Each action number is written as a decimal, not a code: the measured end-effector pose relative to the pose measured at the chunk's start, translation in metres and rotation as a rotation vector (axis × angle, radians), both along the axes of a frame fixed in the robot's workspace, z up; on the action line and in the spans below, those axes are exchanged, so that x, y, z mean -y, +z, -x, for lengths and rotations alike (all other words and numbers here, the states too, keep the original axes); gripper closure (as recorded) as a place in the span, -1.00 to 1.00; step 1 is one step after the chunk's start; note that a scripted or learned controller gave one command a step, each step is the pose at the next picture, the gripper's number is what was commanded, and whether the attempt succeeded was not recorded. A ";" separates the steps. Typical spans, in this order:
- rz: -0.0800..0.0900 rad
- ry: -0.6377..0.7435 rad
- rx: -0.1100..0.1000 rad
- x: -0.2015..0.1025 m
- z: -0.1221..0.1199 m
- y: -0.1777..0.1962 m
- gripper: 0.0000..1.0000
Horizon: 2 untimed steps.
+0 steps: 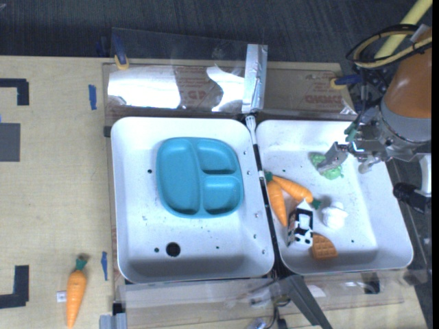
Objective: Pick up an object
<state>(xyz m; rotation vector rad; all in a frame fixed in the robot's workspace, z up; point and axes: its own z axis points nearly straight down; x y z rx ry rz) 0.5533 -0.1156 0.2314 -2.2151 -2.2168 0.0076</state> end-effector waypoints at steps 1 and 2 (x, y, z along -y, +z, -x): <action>-0.001 0.131 0.001 0.016 0.021 0.002 -1.00; -0.003 0.141 -0.007 -0.021 -0.009 -0.099 -1.00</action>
